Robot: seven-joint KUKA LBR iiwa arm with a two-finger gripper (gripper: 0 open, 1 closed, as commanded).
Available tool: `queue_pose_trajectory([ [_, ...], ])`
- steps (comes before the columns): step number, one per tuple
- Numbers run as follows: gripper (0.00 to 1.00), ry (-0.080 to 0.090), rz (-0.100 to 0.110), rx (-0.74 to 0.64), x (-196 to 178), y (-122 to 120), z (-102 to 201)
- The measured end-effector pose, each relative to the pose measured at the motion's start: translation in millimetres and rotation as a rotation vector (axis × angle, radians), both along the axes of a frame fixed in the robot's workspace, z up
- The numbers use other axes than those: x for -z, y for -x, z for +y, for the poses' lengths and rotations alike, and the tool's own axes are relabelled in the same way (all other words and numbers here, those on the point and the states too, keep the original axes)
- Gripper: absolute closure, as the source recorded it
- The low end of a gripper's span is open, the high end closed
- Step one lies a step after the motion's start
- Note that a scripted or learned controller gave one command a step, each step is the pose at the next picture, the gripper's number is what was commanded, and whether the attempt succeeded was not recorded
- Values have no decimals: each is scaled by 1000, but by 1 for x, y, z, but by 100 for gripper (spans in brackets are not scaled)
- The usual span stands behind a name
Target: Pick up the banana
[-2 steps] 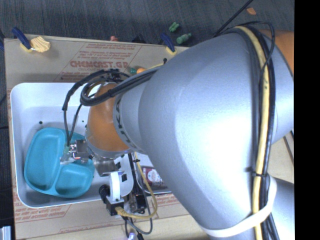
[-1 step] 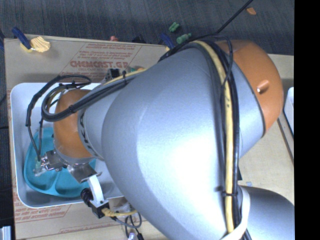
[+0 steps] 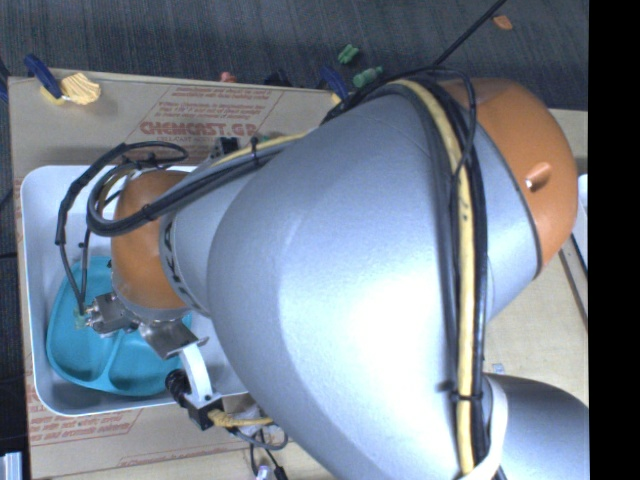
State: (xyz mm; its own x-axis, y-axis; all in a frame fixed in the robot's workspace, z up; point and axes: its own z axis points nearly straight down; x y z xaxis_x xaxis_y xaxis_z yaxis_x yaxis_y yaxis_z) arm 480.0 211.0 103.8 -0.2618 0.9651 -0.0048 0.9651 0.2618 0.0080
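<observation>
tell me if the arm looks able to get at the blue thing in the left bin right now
Probably yes. The arm is already stretched over the left bin, with its orange wrist band right above the blue object, and nothing visible lies between them. The claw itself is hidden beneath the wrist.

Overhead cam – slanted, arm (image 3: 400, 268) close

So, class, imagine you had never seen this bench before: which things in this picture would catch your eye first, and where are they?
The big grey arm dominates, sweeping from the right across most of the view, with an orange band at upper right and black and yellow cables running along it. Its wrist reaches down into the white bin at left, over a bright blue object lying in that bin.
</observation>
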Motion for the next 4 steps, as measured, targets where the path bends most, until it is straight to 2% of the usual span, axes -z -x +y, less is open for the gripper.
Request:
queue_pose_trajectory([
  [1, 100, -2, 12, 58, -79, 4, -94],
  [2, 100, -7, -3, -90, -5, 0, -37],
  [3, 100, -7, -5, -94, -17, -2, -37],
  [4, 0, -6, -1, -94, -15, 0, -37],
])
